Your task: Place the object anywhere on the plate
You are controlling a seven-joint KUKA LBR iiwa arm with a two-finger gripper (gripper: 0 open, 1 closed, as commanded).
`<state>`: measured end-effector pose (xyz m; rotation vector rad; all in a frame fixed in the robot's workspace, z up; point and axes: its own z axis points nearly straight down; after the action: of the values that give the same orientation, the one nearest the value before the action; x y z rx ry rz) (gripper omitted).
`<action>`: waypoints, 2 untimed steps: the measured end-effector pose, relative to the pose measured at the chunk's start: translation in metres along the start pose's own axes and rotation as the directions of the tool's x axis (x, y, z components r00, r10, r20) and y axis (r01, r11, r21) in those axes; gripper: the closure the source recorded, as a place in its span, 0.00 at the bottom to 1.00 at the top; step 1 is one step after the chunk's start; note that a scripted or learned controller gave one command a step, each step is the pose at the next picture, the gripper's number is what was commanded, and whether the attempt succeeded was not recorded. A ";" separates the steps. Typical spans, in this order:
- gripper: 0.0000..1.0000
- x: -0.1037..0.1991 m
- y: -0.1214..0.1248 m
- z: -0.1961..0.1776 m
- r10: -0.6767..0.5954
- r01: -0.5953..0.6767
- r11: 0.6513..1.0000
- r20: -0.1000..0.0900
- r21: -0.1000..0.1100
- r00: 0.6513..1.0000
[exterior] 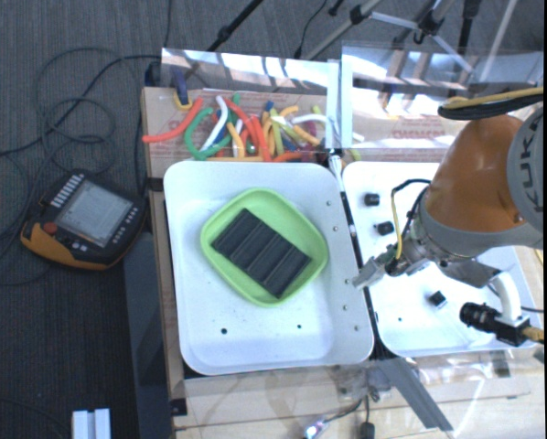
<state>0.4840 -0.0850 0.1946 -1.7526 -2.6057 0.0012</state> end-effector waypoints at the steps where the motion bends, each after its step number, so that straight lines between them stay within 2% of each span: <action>1: 1.00 0.060 0.040 0.012 -0.234 0.234 0.972 -0.002 0.002 0.972; 2: 0.00 0.060 0.040 0.012 -0.234 0.234 0.972 -0.002 0.001 0.972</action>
<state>0.4983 -0.0147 0.1827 -1.4321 -2.7918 0.0012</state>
